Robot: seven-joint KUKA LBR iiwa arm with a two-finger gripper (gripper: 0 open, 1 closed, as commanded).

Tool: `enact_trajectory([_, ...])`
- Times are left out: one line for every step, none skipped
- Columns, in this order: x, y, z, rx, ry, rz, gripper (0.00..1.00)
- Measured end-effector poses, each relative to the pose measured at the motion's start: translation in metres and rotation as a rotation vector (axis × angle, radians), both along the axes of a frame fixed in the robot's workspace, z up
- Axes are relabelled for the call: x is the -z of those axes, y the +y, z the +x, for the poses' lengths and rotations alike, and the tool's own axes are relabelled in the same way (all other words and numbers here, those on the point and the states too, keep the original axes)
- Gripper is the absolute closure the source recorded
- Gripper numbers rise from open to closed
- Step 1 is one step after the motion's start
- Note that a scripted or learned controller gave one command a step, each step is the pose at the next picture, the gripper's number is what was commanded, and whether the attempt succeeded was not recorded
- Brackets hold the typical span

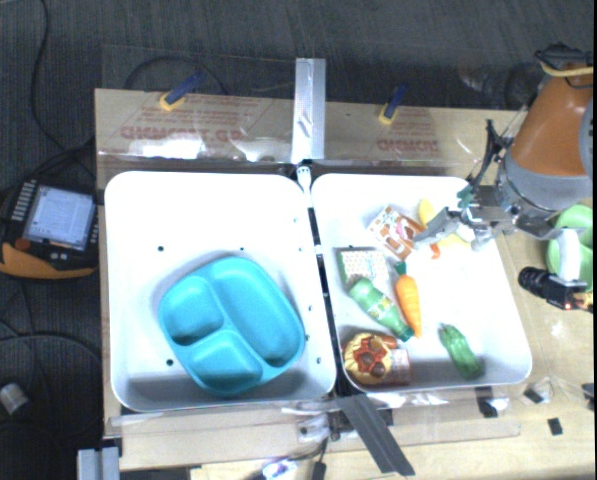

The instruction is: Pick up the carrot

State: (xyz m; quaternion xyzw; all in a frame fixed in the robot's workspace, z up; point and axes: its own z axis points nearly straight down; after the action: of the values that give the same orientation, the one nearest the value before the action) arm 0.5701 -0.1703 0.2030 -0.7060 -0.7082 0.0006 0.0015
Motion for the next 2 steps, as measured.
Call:
enact_trajectory([0.1133,0.0128,-0.0557,-0.044,-0.013,-0.004,0.0])
enact_trajectory([0.1034,0.0135,-0.0543,-0.044,-0.016,-0.002,1.0])
